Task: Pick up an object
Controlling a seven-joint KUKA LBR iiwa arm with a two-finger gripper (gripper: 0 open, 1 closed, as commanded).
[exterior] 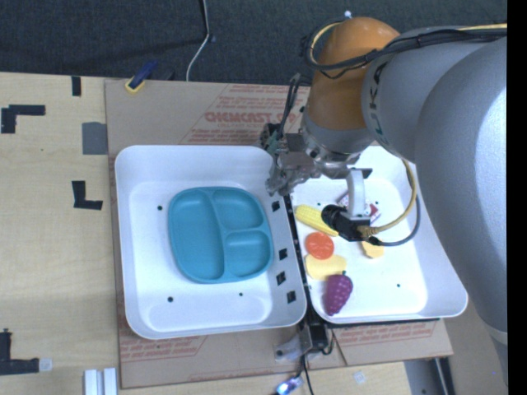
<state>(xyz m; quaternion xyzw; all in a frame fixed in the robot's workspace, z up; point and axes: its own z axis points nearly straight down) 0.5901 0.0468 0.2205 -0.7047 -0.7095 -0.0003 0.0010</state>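
Gripper (280, 178) hovers by the right bin's (412, 299) left wall, open or clenched I cannot tell; I'd centre over the purple grapes (337, 293), the least crowded toy, then descend straight.

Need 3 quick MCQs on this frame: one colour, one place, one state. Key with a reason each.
1. The grape bunch in the right bin is: A green; B purple; C red.
2. The teal plate lies in: A the left bin; B the right bin; C neither bin.
3. The teal plate is: A flat, compartments up; B flipped over; C leaning on a bin wall.
Key: 1 B, the cluster reads dark purple. 2 A, it sits mid-floor of the left bin. 3 A, all three compartments face the camera.
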